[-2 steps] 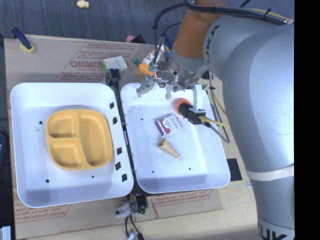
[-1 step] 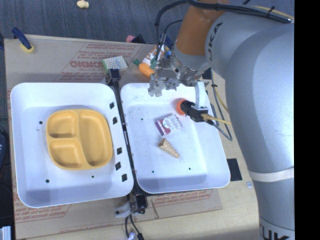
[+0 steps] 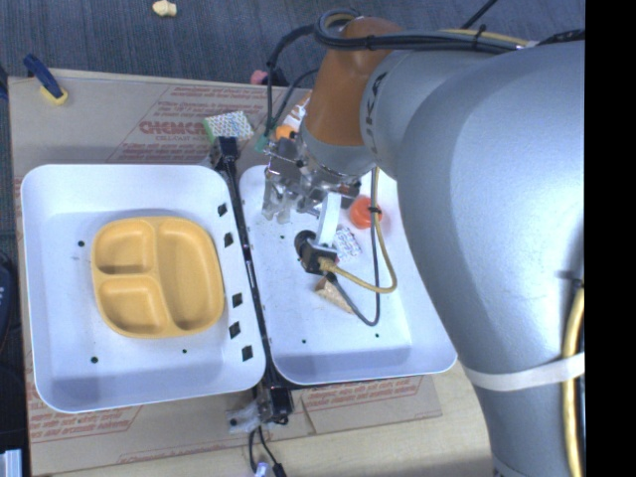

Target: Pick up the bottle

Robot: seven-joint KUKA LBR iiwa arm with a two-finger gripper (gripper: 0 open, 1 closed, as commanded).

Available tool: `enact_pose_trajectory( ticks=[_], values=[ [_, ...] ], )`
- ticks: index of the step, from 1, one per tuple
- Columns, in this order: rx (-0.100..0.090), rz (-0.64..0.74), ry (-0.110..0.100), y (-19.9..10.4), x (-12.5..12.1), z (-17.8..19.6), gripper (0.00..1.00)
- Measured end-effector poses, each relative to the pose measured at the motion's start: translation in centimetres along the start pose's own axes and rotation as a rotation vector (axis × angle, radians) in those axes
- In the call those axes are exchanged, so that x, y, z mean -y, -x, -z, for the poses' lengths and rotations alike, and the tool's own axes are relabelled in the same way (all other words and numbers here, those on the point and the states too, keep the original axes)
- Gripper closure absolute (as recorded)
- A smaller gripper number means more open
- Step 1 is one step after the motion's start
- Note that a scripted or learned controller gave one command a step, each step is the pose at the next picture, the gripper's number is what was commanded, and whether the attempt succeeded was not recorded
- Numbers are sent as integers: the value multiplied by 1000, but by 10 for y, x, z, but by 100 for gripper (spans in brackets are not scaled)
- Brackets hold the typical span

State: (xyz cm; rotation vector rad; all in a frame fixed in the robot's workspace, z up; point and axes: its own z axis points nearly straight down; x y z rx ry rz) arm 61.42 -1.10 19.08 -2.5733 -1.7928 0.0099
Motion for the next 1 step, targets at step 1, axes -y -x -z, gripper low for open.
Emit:
enact_pose_trajectory(
  ticks=[1],
  values=[
    [-3,-70,4,-69,42,79,100]
  ],
)
